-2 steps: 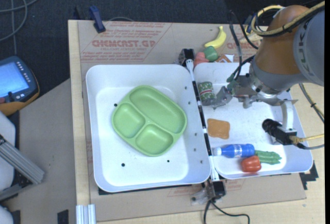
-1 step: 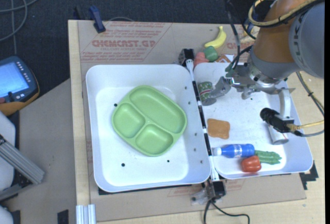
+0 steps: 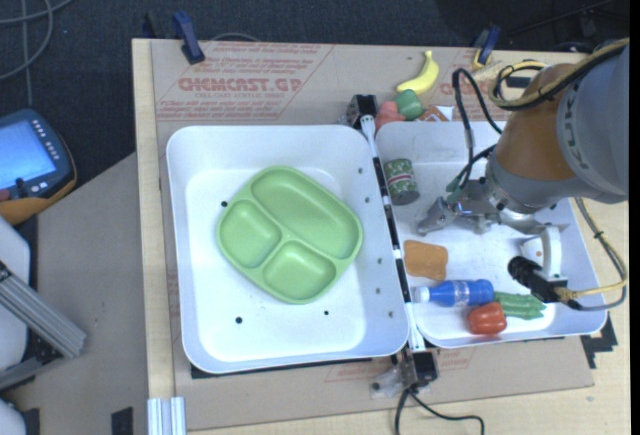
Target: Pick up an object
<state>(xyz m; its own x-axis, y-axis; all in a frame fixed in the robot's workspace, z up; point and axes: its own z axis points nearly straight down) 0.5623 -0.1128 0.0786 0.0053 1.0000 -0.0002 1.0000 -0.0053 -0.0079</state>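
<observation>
Orange sponge [image 3: 427, 259] lies just below tool [image 3: 437, 219].

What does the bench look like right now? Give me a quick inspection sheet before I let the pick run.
Surface: two white bins side by side on a board; left bin, right bin.
Job's things: right bin holds a small can, orange block, blue bottle, red toy pepper and a green piece.
Clutter: green divided plate in the left bin; toy banana and a green-and-red toy on the board behind the right bin.
Grippers: gripper low over the right bin, between can and orange block; nothing seen held.
Cables: black cable looping along the arm.
Surroundings: blue clamps on the board's far edge; blue-screened device to the left.
</observation>
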